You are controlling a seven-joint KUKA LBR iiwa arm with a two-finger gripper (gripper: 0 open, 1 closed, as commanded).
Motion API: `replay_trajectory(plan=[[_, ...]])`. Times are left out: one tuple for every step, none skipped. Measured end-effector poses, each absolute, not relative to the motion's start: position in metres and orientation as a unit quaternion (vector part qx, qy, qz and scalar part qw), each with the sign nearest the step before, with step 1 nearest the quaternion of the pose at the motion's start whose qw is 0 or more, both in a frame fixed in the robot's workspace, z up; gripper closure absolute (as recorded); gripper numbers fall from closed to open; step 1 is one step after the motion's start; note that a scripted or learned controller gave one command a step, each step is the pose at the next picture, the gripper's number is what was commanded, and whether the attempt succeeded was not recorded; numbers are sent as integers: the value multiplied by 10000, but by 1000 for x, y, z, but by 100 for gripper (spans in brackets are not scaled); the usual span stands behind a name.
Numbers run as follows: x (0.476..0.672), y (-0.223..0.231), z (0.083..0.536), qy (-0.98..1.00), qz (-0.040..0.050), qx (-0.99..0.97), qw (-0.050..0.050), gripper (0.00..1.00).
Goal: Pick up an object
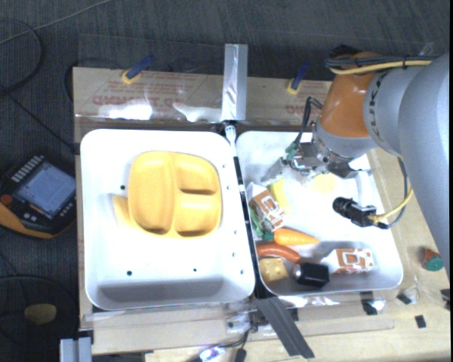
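Note:
The right bin (389,236) holds several small items. An orange-and-white carton (267,210) lies near its left wall, with a carrot (293,237) and a red sausage (278,252) below it. A tan block (272,268), a black object (312,274) and a second orange-and-white carton (353,260) line the near wall. A pale yellow piece (325,182) lies under the wrist. My gripper (303,157) is low in the far part of this bin, above and to the right of the first carton; a small green thing (291,154) shows at its left.
The left bin (98,202) carries a yellow divided tray (174,193). A black plug on a yellow cable (353,209) hangs from the arm over the right bin. Clamps and a metal bar stand at the bench's far edge. A handheld pendant (38,191) lies on the floor at left.

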State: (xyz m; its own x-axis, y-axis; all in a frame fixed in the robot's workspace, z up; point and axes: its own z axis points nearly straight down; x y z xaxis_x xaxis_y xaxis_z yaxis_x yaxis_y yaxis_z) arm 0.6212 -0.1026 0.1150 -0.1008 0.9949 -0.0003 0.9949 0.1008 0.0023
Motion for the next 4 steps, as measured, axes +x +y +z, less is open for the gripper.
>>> replay_trajectory(plan=[[621, -102, 123, 7419, 11, 6706, -7, 100], [571, -105, 115, 7374, -5, 6755, -4, 100], [571, -108, 115, 7364, -17, 6765, 10, 0], [614, -112, 90, 7583, 5, 6519, 63, 0]])
